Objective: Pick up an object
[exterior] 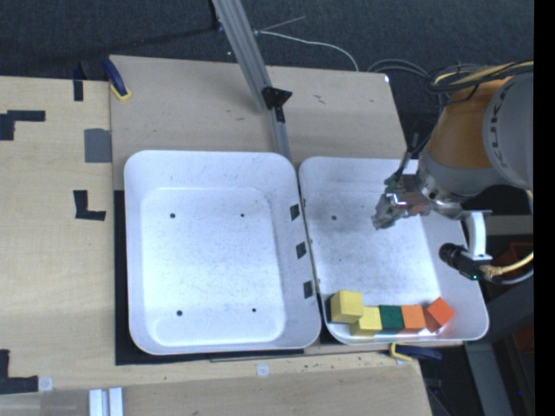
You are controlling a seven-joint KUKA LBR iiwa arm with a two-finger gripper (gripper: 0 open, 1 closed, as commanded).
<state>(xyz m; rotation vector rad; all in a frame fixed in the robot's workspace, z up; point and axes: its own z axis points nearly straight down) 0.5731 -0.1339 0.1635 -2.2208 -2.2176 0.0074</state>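
Note:
Along the near edge of the right bin [364, 258] lies a row of small blocks: a yellow block [348, 305], a second yellow one [370, 320], a green block [392, 317], an orange block [413, 317] and a red-orange block [440, 311] tilted at the row's right end. My gripper [386, 215] hangs over the right bin's upper right part, well back from the blocks and apart from them. Nothing shows between its fingers. The arm's grey body and orange band rise to the right of it.
The left bin [208, 250] sits beside the right one, their rims touching. A grey metal pole [247, 46] slants in from the top to a black clamp [276, 98] behind the bins. Cables trail at the upper right.

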